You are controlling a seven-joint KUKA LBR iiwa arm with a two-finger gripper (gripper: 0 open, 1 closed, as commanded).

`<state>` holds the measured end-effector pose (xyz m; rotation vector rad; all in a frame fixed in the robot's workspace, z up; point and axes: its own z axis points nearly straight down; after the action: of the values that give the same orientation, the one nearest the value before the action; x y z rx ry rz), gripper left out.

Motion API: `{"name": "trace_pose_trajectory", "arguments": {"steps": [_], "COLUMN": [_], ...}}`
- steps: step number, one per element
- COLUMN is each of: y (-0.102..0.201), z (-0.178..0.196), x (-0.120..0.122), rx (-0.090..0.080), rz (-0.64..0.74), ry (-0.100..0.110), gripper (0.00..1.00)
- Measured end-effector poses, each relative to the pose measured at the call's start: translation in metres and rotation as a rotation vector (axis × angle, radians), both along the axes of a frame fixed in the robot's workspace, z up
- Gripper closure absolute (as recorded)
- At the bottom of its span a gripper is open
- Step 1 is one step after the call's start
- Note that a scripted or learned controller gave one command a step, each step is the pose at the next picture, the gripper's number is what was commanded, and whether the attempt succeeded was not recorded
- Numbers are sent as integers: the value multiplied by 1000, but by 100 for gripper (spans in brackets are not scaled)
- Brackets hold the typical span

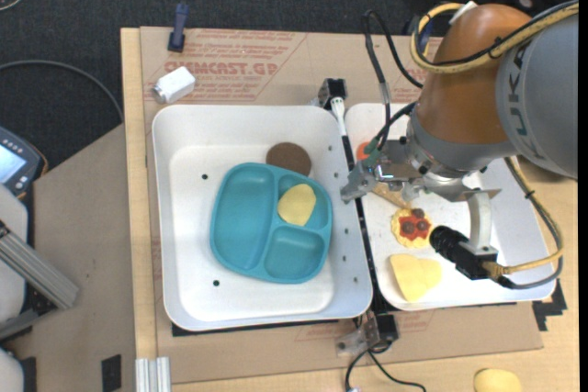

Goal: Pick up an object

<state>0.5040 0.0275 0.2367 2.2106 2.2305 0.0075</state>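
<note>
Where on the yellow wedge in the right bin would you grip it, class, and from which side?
Probably from straight above, fingers closing across the narrower upper end of the yellow wedge. It lies flat in the right bin, close to the bin's near rim, so a sideways approach looks cramped.

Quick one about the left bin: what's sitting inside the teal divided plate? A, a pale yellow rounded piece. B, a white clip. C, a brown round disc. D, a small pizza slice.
A: the pale yellow rounded piece lies in an upper compartment of the teal divided plate, while the brown disc lies outside the plate on the floor of the left bin.
</note>
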Motion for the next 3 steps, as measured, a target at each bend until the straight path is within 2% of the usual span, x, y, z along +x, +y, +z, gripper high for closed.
{"name": "trace_pose_trajectory", "arguments": {"steps": [1,2,3], "y": [-5,78,144], "z": [9,189,124], "x": [-1,-24,-26], "rx": [-3,6,-3], "rz": [-7,3,-2], "ry": [2,-15,12], "gripper": [100,100,100]}}
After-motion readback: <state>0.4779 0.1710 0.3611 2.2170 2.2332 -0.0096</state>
